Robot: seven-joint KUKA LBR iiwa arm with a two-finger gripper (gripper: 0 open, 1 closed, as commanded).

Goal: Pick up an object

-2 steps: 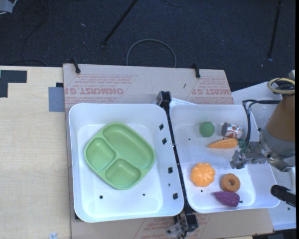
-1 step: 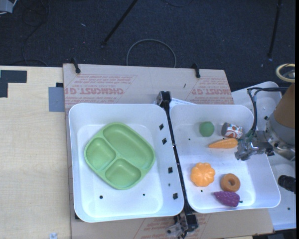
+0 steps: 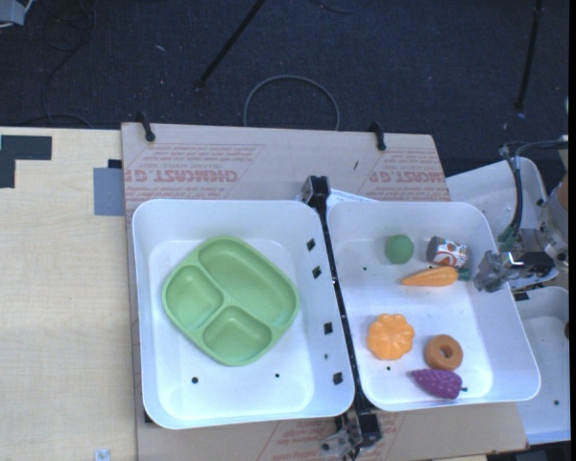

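Cardboard (image 3: 288,161) lies under the two white bins, and its red print runs upside down, too blurred to read with any certainty. A small can (image 3: 447,253) in the right bin (image 3: 518,353) carries a red and white label, its writing too small to make out. That can sits at about 1 o'clock in the right bin, with a green ball (image 3: 398,249) just beside it at 12 o'clock and an orange carrot (image 3: 430,278) just below both. An orange pumpkin (image 3: 391,336), a brown doughnut (image 3: 444,352) and a purple grape bunch (image 3: 437,383) lie from 6 to 5 o'clock. The left bin (image 3: 158,373) holds a green divided plate (image 3: 230,300). The gripper (image 3: 488,273) hangs at the right bin's 3 o'clock rim, near the carrot's tip; whether it is released or clenched I cannot tell.
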